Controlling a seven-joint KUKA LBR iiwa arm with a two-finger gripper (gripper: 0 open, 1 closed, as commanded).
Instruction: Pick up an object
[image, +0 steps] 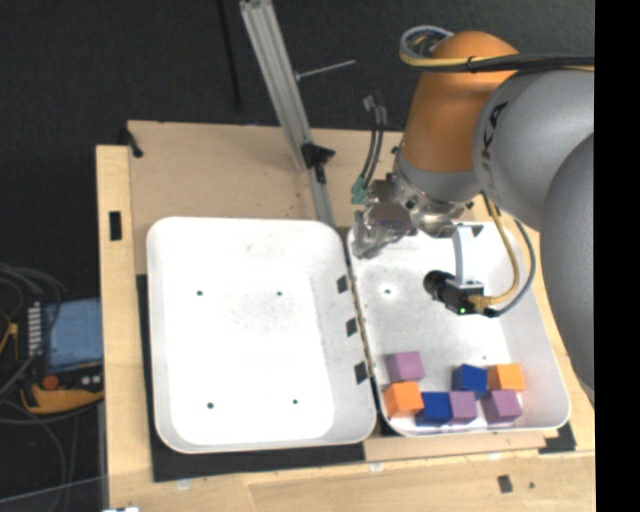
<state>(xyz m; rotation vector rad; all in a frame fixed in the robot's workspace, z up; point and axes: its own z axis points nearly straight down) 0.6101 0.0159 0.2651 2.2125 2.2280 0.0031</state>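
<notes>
Several small blocks lie along the near edge of the right bin (540, 340): a purple block (405, 365), an orange block (404, 398), a blue block (436, 407), a purple block (463, 404), a blue block (470, 378), an orange block (508, 376) and a purple block (502, 405). My gripper (372, 237) hangs over the far left corner of the right bin, well away from the blocks. I see nothing between its fingers.
The left bin (250, 330) sits beside the right one, joined by black clips (352, 326). A slanted metal pole (290, 110) rises behind the bins. A small black camera unit (450, 290) hangs from the wrist over the right bin.
</notes>
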